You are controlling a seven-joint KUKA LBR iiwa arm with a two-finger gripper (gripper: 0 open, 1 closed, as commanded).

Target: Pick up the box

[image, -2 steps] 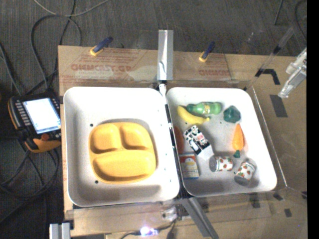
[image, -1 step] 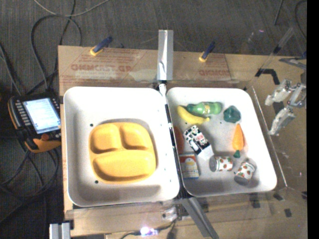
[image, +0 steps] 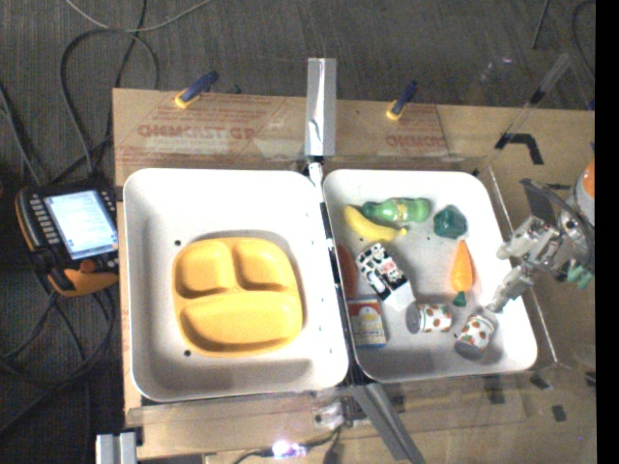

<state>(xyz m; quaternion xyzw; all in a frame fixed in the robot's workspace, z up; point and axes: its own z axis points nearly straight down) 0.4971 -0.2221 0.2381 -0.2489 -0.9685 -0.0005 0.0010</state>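
I've got the gripper point(image: 510, 291) hanging over the right edge of the right bin point(image: 503, 218), and I can't tell how it's set from this angle. Just beside it, a spotted cup point(image: 475, 334) lies tipped in the bin's front right corner, a second spotted cup point(image: 430, 318) to its left. An orange carrot point(image: 462, 266) sits just beyond them. The box point(image: 380, 268), black and white, cow-patterned, rests near the bin's left wall, mid-depth, well apart from the tool. A small can point(image: 368, 323) lies in front of it; a banana point(image: 368, 225), a green bottle point(image: 397, 210) and a dark green piece point(image: 450, 222) toward the back. The left bin point(image: 145, 288) carries a yellow divided tray point(image: 238, 294).
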